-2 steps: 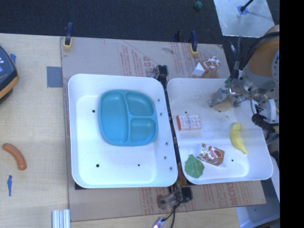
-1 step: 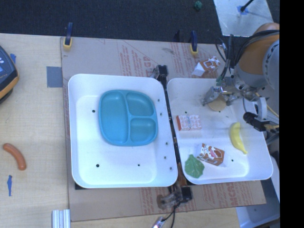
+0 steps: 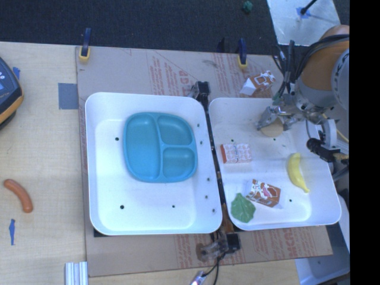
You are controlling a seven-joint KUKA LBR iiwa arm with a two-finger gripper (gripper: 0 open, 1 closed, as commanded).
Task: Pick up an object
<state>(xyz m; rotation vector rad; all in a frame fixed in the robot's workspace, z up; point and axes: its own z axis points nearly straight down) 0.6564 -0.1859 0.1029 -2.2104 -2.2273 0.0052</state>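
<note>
In the far corner of the right shallow white bin (image 3: 314,215), the metal two-finger gripper (image 3: 274,121) hangs low over a small tan rounded object (image 3: 272,130), its fingers spread to either side of that piece; whether they touch it or merely straddle it from above I cannot tell, and nothing is plainly lifted. The grey arm with its orange band (image 3: 326,58) comes in from the right edge behind it.

Elsewhere in the same bin lie a yellow plastic banana (image 3: 297,171) near the right wall, a small white and red printed packet (image 3: 236,153) close to the left wall, a brown and white snack packet (image 3: 263,193) toward the front, and a green leaf-shaped toy (image 3: 242,208) just beside it at the front left corner. The two touch or nearly touch.

The left shallow white bin (image 3: 107,212) holds a light blue divided plastic plate (image 3: 160,146), lying flat in its upper middle.

On the tabletop (image 3: 41,159) outside the bins, a brown toy sausage (image 3: 19,195) rests at the left, and another brown and white packet (image 3: 259,83) lies just behind the right bin.
</note>
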